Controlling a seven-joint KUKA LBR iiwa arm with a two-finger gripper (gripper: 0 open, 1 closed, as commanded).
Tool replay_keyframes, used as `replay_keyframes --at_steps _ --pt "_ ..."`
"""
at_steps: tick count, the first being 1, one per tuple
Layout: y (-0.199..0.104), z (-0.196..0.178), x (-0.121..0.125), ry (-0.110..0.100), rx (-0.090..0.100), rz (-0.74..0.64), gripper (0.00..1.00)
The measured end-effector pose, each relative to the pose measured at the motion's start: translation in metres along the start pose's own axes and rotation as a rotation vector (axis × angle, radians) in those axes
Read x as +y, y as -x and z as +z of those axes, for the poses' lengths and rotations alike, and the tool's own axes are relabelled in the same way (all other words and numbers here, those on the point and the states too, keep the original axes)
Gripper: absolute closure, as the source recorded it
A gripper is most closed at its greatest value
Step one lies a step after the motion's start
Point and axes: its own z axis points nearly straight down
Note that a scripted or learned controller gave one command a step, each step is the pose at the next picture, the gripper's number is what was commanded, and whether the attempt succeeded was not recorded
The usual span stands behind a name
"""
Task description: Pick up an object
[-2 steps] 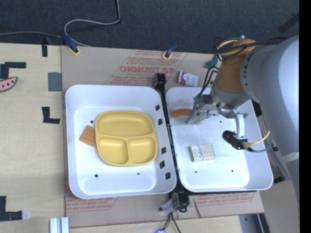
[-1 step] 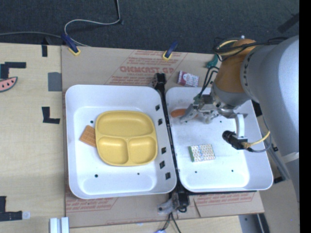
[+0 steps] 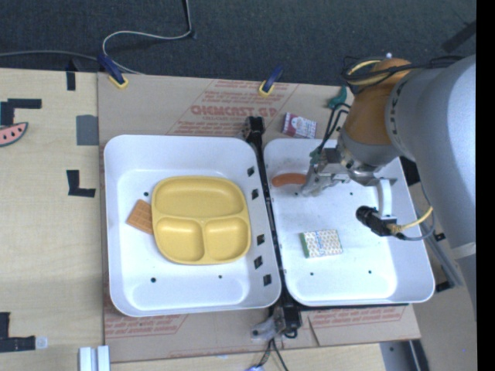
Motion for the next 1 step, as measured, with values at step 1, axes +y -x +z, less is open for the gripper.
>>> replay_keyframes --at_steps 1 --pt "0.0 0.0002 0.0 0.0 0.0 0.0 0.0"
